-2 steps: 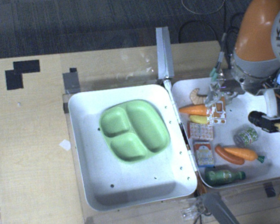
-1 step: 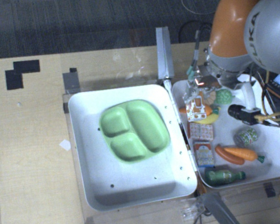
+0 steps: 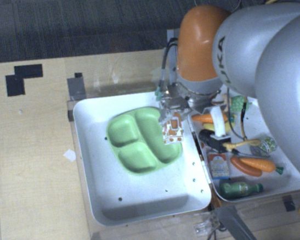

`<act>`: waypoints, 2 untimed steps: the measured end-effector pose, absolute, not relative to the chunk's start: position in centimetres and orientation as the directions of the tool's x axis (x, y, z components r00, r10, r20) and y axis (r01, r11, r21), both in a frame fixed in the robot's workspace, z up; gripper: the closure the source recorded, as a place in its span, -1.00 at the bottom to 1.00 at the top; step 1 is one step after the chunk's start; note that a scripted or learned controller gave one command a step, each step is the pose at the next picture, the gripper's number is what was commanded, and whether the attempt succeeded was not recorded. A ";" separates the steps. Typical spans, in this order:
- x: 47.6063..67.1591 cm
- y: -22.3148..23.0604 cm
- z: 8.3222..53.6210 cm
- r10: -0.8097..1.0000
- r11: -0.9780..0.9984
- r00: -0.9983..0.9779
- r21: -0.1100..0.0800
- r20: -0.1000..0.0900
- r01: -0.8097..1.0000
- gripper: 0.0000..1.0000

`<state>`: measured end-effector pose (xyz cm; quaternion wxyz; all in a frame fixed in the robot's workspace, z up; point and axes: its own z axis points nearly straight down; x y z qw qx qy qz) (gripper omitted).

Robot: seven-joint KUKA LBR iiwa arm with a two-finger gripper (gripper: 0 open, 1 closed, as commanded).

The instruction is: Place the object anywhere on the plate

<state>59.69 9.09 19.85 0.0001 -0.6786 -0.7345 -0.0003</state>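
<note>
**Small packet held over the green plate**

A small brown-and-white packet is seen between the jaws of the gripper, over the right edge of the green divided plate. The plate lies in the left white bin on the tabletop. The grey arm, with its orange band, reaches in from the right. In the right bin lie carrots, a green bottle and other small items, crowded together.
</note>
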 end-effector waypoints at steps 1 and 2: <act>59.7 9.1 19.9 0.997 0.079 -0.079 0.001 0.001 0.997 -1.00; 60.1 11.8 30.2 0.998 0.065 -0.065 0.003 0.000 0.998 -1.00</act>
